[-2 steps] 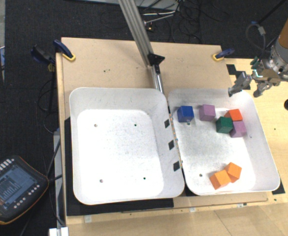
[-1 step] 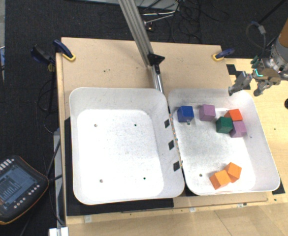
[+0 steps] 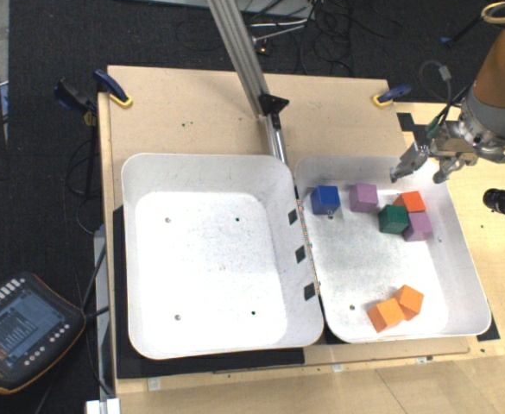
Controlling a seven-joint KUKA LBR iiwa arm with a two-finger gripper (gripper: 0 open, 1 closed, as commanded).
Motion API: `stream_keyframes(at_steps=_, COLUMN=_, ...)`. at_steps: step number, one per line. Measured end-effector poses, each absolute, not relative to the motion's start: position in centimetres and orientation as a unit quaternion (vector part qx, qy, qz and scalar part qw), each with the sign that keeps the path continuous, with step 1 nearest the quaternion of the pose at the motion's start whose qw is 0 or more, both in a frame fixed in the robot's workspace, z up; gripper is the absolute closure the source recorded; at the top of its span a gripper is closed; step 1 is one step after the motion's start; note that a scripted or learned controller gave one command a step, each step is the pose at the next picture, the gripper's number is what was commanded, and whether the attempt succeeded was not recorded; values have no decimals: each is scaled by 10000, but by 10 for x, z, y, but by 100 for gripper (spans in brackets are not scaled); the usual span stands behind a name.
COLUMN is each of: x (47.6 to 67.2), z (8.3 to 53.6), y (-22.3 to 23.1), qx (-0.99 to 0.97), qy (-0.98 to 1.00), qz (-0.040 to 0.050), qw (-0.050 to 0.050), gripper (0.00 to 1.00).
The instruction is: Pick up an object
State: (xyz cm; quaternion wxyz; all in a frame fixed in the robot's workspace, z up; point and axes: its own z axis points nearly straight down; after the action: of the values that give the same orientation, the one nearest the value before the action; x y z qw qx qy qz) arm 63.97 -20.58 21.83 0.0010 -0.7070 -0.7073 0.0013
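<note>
The tool (image 3: 425,166) is seen at the far right corner of the right bin (image 3: 459,317), hanging above its rim, with its two fingers (image 3: 405,166) spread apart and nothing held between them. The arm (image 3: 494,93) is carried in from the right, its orange band showing above the grey wrist.

A cluster of blocks lies just in front of and below the tool. Nearest to it is an orange block (image 3: 413,201), which touches a green block (image 3: 394,219) on the side away from the arm and a purple block (image 3: 419,225) on the near side (the three are packed tightly together). A second purple block (image 3: 364,197) is found a little further to the left of the tool, apart from the cluster, and a blue block (image 3: 325,199) is set beyond that, near the divide between the bins. Well apart from the tool, toward the near edge of the same bin, two more orange blocks (image 3: 396,308) are seen touching each other.

The left bin (image 3: 140,257) is placed beside the right one on the table (image 3: 192,110), far from the tool. A teach pendant (image 3: 19,326) is seen off the table at the lower left.
</note>
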Motion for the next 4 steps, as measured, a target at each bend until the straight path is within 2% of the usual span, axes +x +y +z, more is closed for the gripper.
stream_keyframes(at_steps=1, x=635, z=156, y=-210, qx=-7073, qy=-7069, qz=19, qw=23, gripper=0)
stream_keyframes(at_steps=2, x=644, z=123, y=-212, qx=-7063, qy=-7079, qz=-21, qw=-52, gripper=0)
stream_keyframes(at_steps=3, x=646, z=136, y=-212, qx=-7058, qy=-7083, qz=-39, qw=-90, gripper=100)
stream_keyframes(at_steps=4, x=640, z=196, y=-207, qx=-7063, qy=-7079, qz=-16, qw=-34, gripper=100)
